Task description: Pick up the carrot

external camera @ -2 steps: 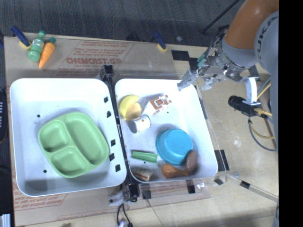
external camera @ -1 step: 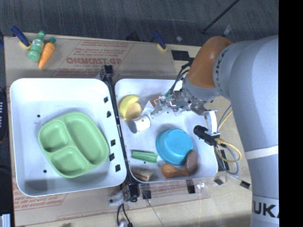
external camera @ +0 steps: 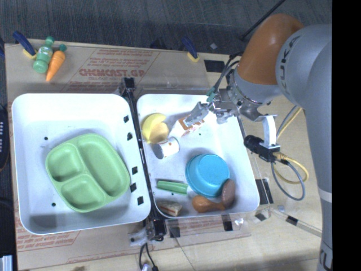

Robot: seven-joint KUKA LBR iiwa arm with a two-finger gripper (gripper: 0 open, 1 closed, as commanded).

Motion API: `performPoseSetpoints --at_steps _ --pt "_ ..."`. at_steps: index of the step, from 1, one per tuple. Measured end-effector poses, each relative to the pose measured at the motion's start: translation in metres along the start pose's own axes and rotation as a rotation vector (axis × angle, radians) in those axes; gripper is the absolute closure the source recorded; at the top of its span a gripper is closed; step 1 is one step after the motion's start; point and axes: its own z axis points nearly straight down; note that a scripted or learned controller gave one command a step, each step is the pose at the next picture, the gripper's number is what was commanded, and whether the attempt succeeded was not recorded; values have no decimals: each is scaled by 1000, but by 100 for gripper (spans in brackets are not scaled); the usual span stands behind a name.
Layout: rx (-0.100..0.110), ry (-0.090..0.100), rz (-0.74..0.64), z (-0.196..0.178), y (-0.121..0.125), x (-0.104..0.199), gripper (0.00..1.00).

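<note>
An orange carrot-like piece (external camera: 202, 203) lies at the front of the right bin (external camera: 243, 151), wedged between the blue bowl (external camera: 207, 174) and a brown oblong item (external camera: 228, 192). A toy carrot with a green top (external camera: 54, 64) lies outside the bins on the cardboard at the far left. My gripper (external camera: 194, 117) hangs over the back of the right bin, well behind the orange piece and just right of a yellow item (external camera: 154, 127). Nothing from the bin is seen in its grasp.
The right bin also holds a small white cup (external camera: 169, 147), a green stick (external camera: 172, 186) and a bread-like piece (external camera: 170, 209). A green divided plate (external camera: 87, 171) sits in the left bin (external camera: 28, 117). A green toy (external camera: 42, 58) lies beside the outer carrot.
</note>
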Motion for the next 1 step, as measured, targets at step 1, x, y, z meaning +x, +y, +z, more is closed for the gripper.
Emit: performPoseSetpoints --at_steps 1 --pt "18 2 170 85 22 42 0"
